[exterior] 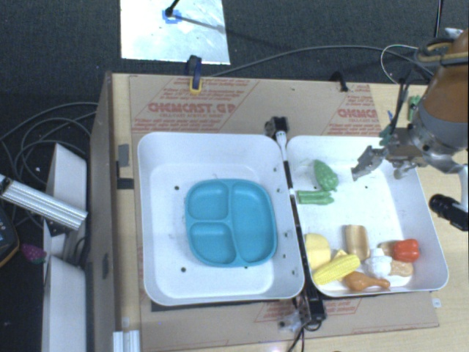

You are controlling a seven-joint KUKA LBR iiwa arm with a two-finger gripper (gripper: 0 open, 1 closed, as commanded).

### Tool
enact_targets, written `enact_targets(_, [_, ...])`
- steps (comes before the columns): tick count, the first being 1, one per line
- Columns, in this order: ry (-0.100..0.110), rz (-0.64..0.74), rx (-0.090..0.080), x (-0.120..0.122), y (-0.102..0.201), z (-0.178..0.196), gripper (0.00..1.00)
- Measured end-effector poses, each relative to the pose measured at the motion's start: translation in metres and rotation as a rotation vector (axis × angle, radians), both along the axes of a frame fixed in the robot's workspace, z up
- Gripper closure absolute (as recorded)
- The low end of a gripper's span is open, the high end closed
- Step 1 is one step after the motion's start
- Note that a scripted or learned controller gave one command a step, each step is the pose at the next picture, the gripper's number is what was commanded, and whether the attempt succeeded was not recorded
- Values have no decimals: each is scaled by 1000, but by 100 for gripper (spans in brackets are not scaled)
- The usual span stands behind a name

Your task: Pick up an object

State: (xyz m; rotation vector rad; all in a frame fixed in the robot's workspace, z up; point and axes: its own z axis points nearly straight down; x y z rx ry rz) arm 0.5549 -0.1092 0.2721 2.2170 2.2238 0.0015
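A wooden bench [220,97] seen from above at a slant carries two shallow white bins side by side. The left bin [157,160] holds a blue divided plate [230,222] with three compartments, lying flat near its middle. The right bin [421,204] holds a scatter of toy food. The grey arm [443,105], with an orange band near the frame's right edge, reaches in from the right and is partly cut off there. Its gripper [366,166] hangs over the upper part of the right bin with nothing between its fingers; whether they are spread or pressed together cannot be told at this size. Just left of the gripper, apart from it, lies a green leafy vegetable [325,174], its long axis running from upper left to lower right. Below that sits a green bean pod [315,196], lying roughly crosswise with one end near the divider between the bins. Along the bin's near edge sit a pale yellow piece [317,249], a tan cylinder [356,239], a corn cob [337,268] tilted up to the right, a brown drumstick [364,281], a white item [379,262] too small to make out, and a red tomato-like piece [406,250].
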Motion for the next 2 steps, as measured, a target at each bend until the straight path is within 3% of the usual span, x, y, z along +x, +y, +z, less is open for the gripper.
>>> enact_targets(1, [4, 1, 1, 43, 26, -90, 0])
enact_targets(2, [1, 0, 0, 75, 16, -188, 0])
